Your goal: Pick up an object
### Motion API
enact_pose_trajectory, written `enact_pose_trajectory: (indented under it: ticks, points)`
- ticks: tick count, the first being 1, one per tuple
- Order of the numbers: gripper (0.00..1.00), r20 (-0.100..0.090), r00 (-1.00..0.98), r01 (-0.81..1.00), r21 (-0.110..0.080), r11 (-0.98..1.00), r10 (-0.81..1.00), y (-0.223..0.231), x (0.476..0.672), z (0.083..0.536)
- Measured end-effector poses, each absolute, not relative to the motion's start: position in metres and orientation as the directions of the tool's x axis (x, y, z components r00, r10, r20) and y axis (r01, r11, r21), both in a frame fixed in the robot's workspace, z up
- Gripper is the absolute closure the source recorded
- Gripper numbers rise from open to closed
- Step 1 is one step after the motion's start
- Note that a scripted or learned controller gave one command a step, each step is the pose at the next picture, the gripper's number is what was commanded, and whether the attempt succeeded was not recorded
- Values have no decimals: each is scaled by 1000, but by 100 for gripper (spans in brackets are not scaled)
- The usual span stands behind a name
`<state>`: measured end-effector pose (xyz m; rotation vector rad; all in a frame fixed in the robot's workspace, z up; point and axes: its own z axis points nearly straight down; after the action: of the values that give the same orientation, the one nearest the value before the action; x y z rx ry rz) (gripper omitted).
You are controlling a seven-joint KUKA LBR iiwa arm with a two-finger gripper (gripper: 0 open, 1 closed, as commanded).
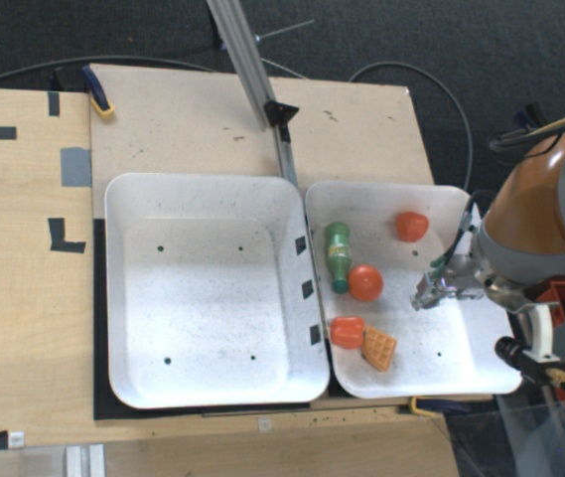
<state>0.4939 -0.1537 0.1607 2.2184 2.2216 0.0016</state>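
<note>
Nearest the camera, along the front of the right bin (461, 391), a waffle-patterned orange wedge (379, 349) lies tilted, touching a red-orange rounded piece (347, 332) just to its left, close to the wall that divides the two bins. A little farther back, a red-orange ball (365, 283) sits just beside the lower end of a green bottle (337, 255), which lies on its side with its length running front to back. To the right of these, well apart from them, the end effector (429, 293) hangs over bare bin floor at the right side of the bin; nothing sits between its fingers, and whether they are open or closed cannot be told from this view. Farther back, a second red-orange ball (411, 227) rests near the far right corner. The left bin (123, 266) lies beside it on the pale worktop (193, 117), where a metal pole (242, 48) slants up at the rear.
</note>
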Motion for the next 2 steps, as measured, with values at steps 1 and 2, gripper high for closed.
enact_pose_trajectory:
  ticks: [1, 2]
  points:
    - [100, -1, -2, 1000, 3, 2, 1000, -145, 494, 207]
    - [100, -1, -2, 1000, 3, 2, 1000, -145, 495, 246]
